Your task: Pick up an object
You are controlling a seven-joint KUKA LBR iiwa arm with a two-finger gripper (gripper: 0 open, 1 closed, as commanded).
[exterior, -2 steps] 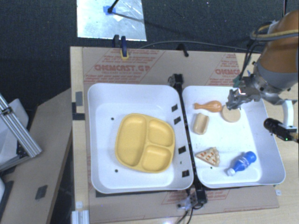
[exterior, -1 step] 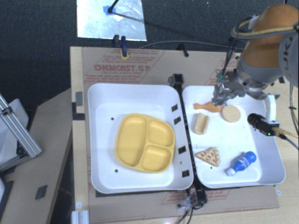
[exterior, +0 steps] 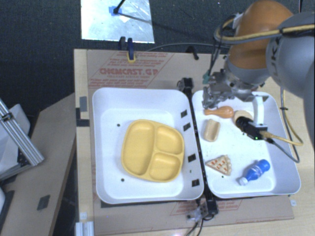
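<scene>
Yellow divided plate (exterior: 151, 150) sits in left bin (exterior: 106, 107). Your gripper (exterior: 212, 101) is low over right bin (exterior: 285, 181), far-left corner, just beside the drumstick-shaped toy (exterior: 220, 112); can't tell fingers' state. Also in that bin: beige block (exterior: 211, 130), pizza slice (exterior: 219, 164), blue bottle (exterior: 255, 171)

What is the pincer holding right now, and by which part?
Cannot be told. The pincer sits low in the right bin, just above the orange-brown drumstick-like item, but no object shows between its tips.
</scene>
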